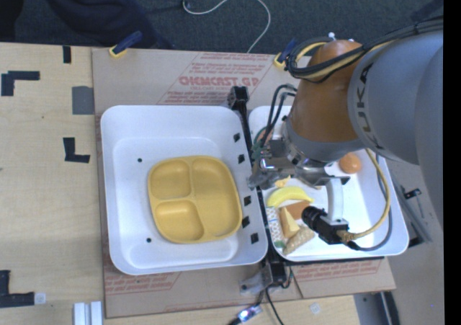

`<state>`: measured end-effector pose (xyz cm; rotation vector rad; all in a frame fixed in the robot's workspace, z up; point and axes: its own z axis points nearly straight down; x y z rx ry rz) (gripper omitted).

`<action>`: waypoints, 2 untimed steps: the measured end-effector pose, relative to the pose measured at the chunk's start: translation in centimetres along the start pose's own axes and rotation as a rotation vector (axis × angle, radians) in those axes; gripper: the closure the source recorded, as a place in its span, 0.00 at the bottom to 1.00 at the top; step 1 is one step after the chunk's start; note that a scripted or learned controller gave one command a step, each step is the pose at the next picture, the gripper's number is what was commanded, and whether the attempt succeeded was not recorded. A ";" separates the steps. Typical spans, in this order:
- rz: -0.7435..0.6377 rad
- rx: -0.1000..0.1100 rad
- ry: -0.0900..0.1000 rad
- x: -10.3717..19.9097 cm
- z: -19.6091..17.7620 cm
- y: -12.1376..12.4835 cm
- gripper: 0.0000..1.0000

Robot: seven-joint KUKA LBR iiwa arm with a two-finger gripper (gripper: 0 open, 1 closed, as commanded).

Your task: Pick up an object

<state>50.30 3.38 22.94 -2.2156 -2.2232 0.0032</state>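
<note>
Largest, the grey arm [403,93]: reaches in from the right and hangs over the right bin [392,237], orange band [328,100] bulking above the wrist. Covers most of that bin's upper half.

Next, the brown cardboard sheet [209,78] under both bins, printed in red along its far edge.

Then the left bin [115,172], white and shallow. Holds a yellow divided plate [193,197], lying flat near the middle, three compartments up, well apart from the gripper.

Right bin beside it, touching along the shared wall.

Below the wrist, the gripper [277,172], low over the right bin's left side, close to the wall between the bins. Cannot tell whether open or shut, being hidden under the wrist; cannot tell whether anything is held.

Smaller things, all in the right bin. Just below the gripper in the picture, a yellow curved piece [288,195], lying on the bin floor; cannot tell whether touching the gripper. Right against its near side, an orange wedge [292,217]. Nearer the front rim, touching the wedge, a pale speckled piece [297,241]. Off to the right, past the wrist and well apart from these three, a small orange ball [349,163], partly hidden by the arm.
</note>
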 end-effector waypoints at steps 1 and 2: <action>0.003 0.001 -0.002 -0.8 1.6 -0.4 1.00; 0.001 0.000 -0.001 -1.0 1.5 -0.6 1.00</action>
